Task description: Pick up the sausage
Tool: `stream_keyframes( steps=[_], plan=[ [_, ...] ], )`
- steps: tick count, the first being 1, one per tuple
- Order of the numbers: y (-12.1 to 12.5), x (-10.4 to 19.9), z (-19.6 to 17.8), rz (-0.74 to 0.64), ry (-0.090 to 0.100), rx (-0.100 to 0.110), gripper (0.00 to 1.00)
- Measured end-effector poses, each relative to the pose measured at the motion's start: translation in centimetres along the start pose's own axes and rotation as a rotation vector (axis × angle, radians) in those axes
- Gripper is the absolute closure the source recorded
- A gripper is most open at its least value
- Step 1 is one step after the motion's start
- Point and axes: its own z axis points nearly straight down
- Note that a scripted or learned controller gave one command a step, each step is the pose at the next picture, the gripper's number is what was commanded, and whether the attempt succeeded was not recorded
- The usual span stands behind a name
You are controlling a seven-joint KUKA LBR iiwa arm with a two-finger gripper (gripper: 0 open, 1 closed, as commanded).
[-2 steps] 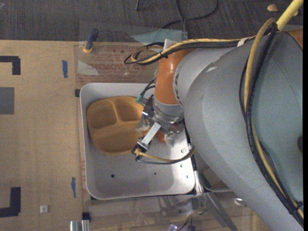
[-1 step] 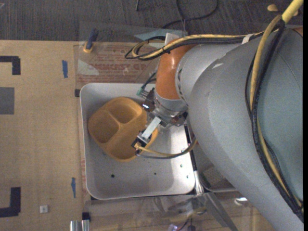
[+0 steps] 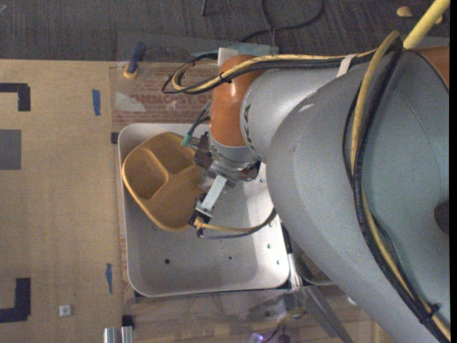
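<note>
Over yellow divided tray [image 3: 151, 176] in white bin [image 3: 214, 270] — pincer [image 3: 204, 158], state cannot tell; red print [image 3: 161, 100] beyond bin illegible.

**Legible markings.** No text, brand or number can be read. A line of faint reddish print [image 3: 163, 100] runs across the clear sheet just above the upper rim of the white bin [image 3: 132, 263], but its letters are too blurred to make out. On the cardboard-covered table [image 3: 64, 191], two black corner marks [image 3: 23, 97] and short blue tape strips [image 3: 96, 102] carry no lettering.
</note>
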Motion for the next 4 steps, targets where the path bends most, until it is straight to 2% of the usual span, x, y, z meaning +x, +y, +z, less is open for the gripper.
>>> stream_keyframes(
  steps=[1, 2, 3, 4],
  plan=[
    [-0.5, 6.5, 0.5, 0.292, -0.008, -0.014, 1.00],
    [4.0, -8.9, -8.7, -0.002, -0.001, -0.008, 1.00],
    [5.2, -11.3, -13.5, -0.443, -0.003, -0.010, 1.00],
    [4.5, -13.6, -23.1, -0.807, -0.005, -0.014, 1.00]
  ],
)
